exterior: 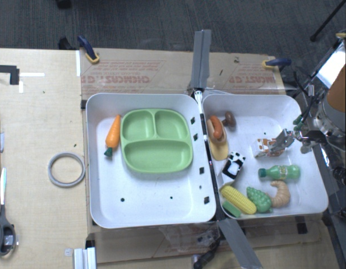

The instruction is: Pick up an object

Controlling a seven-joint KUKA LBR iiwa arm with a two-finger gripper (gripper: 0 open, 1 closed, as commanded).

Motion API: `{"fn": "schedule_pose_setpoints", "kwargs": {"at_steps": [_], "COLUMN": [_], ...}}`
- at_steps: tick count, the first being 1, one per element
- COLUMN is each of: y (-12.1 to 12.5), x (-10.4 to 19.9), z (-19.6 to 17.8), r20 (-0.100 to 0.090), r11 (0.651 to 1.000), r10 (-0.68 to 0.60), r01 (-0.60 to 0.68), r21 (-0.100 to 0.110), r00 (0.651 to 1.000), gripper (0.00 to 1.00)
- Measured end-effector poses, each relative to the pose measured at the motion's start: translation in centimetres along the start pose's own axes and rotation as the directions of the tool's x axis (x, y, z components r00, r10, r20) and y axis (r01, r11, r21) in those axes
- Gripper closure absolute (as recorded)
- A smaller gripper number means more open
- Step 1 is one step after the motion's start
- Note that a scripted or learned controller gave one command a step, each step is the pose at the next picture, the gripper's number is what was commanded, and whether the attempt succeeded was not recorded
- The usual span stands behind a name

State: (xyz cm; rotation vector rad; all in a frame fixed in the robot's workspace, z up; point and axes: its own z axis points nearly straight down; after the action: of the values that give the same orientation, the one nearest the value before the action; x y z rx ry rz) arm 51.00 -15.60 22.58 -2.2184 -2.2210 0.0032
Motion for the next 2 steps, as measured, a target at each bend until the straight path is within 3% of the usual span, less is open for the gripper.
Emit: {"fn": "schedule_pose_setpoints", "kwargs": {"at_steps": [1,2], "y": [-3.2,1.3], "x": [-1.7,-1.9], "z": [10.4,9.0], "r20": [-0.001,0.000], "r11": [1.000,0.999], "r10": [-0.019,-0.051], "r01": [0.019,0.051], "r21": [0.000,-0.002], "r00": [1.000,0.999], "gripper": [0.00,0.00]}}
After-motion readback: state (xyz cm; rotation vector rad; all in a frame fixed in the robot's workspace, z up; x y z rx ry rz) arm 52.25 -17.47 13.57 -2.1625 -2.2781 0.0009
